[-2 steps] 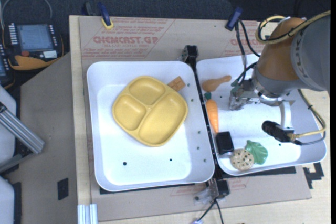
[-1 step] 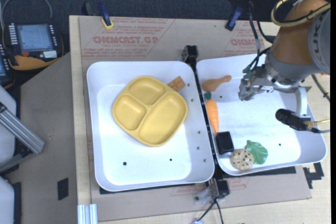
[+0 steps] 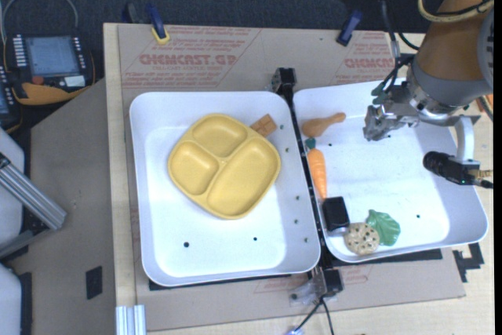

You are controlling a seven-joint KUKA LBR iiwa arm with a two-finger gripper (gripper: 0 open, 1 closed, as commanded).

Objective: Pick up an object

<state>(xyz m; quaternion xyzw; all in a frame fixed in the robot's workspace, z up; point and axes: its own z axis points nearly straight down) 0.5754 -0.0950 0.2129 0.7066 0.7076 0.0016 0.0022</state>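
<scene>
Hovering pincer (image 3: 378,127) | bare bin floor (image 3: 408,176) beneath | drumstick (image 3: 322,124) near

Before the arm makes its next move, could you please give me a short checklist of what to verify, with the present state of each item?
1. Hand is over the right white bin: ok.
2. Nothing between the fingers yet: cannot tell, they are too small to read.
3. Nearest candidate, the tan drumstick-shaped toy, lies free on the bin floor to the hand's left: ok.
4. Orange carrot toy lies against the divider wall, little room for a finger on that side: not ok.
5. Black block, speckled round cookie and green leafy toy are crowded together in the near corner: not ok.
6. Yellow compartment plate sits in the left bin, away from the hand: ok.
</scene>
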